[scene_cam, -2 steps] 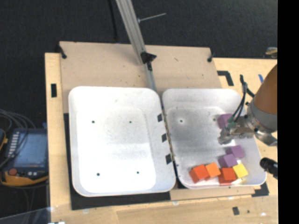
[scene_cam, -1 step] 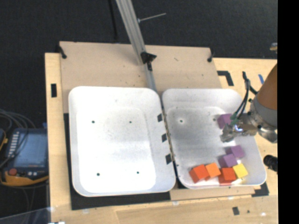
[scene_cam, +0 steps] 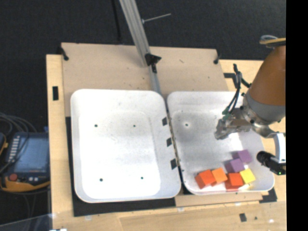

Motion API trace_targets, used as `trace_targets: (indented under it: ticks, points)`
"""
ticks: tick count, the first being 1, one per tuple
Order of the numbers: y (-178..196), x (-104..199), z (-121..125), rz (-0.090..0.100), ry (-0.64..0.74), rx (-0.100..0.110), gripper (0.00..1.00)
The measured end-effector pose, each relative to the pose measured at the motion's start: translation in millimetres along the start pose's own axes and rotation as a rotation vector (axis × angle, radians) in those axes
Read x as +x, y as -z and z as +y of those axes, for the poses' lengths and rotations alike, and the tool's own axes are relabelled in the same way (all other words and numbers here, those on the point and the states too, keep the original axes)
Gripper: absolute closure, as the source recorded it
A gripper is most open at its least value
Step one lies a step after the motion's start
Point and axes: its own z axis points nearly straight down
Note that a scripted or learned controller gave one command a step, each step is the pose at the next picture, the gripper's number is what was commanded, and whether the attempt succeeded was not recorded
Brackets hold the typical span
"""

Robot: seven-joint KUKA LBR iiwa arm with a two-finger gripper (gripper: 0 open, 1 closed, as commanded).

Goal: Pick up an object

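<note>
Orange, purple and yellow blocks (scene_cam: pixel 226 175) are seen clustered below the claw (scene_cam: pixel 225 129) in the right bin (scene_cam: pixel 192 109); its opening cannot be told. Tight packing could spoil a grasp.

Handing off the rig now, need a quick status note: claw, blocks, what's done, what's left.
Claw: over the right bin, mid-bin, above the blocks; nothing seen in it.
Blocks: all clustered in the right bin's near corner: two purple blocks, orange blocks, a red-orange block, a yellow block.
Left bin: holds no blocks.
Done: no pick yet.
Left: bring the claw down on one block, grip and lift.
</note>
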Motion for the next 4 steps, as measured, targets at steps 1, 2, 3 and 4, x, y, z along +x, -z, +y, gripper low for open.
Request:
trace_targets:
  ticks: [1,2,3,4]
  points:
    - [-8,43,26,0.000,-0.001,0.000,1.00]
    - [4,93,51,0.001,0.000,-0.001,1.00]
    - [-7,140,70,-0.001,-0.001,0.000,1.00]
    - [7,189,91,0.001,0.000,-0.001,1.00]
